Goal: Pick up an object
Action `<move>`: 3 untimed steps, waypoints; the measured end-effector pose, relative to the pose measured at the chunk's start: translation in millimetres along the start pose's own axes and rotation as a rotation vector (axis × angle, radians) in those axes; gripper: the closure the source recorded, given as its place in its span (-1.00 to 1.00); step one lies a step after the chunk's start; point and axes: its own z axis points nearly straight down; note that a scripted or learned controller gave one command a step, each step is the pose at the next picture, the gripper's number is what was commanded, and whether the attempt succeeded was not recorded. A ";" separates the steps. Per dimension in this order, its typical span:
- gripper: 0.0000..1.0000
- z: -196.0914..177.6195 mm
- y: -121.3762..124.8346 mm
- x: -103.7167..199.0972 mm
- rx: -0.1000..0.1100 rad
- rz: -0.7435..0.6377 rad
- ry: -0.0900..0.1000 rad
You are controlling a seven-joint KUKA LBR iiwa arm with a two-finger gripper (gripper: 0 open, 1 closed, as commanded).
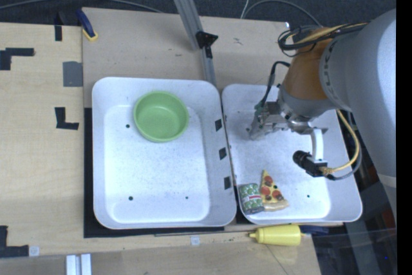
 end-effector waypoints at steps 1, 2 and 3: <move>1.00 -43.4 -4.4 1.0 -0.003 0.001 -0.001; 1.00 -103.3 1.9 6.7 -0.005 0.001 -0.001; 1.00 -135.9 2.7 7.2 -0.004 0.001 -0.001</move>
